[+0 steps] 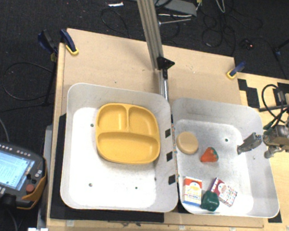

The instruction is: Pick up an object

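Note:
The right bin (249,118) holds a round tan disc (187,143), a small red strawberry-like piece (209,155), a white and orange carton (192,191), a dark green object (210,201) and a red and white box (224,192). My gripper (259,148) hangs over the right side of this bin, right of the red piece and apart from it. Its two fingers stand spread, open, with only bin floor between them.
The left bin (79,130) carries a yellow divided plate (129,134). A slanted metal pole (151,29) comes down to the bins' shared back edge. A teach pendant (5,173) lies on the floor at the lower left. Blue and yellow clamps (69,44) grip the bench's back corners.

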Available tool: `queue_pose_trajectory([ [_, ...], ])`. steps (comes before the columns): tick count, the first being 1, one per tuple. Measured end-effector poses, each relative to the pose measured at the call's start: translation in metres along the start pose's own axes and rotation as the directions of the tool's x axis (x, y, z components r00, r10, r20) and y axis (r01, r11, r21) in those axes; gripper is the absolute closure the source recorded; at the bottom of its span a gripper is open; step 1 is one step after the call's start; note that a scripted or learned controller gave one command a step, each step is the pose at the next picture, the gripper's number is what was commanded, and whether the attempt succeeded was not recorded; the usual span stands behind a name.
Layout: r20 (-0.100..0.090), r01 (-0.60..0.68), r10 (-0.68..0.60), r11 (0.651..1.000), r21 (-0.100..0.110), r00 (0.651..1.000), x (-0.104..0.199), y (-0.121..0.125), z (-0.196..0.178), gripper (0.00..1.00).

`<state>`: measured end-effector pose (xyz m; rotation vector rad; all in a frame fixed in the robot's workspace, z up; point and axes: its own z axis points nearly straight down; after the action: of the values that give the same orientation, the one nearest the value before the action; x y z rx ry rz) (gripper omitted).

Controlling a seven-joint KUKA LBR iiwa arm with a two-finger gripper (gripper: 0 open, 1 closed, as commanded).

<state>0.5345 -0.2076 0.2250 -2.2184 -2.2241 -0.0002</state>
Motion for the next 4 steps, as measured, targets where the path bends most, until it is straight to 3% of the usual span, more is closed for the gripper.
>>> queue_pose_trajectory([
  [1, 0.0, -0.001, 0.001, 1.0, 0.0, 1.0, 0.0, 0.0, 0.0, 0.0],
  [3, -0.001, -0.002, 0.002, 1.0, 0.005, 1.0, 0.006, 0.007, 0.112, 0.0],
  [4, 0.001, -0.002, 0.002, 1.0, -0.001, 1.0, 0.006, 0.008, 0.13, 0.0],
])
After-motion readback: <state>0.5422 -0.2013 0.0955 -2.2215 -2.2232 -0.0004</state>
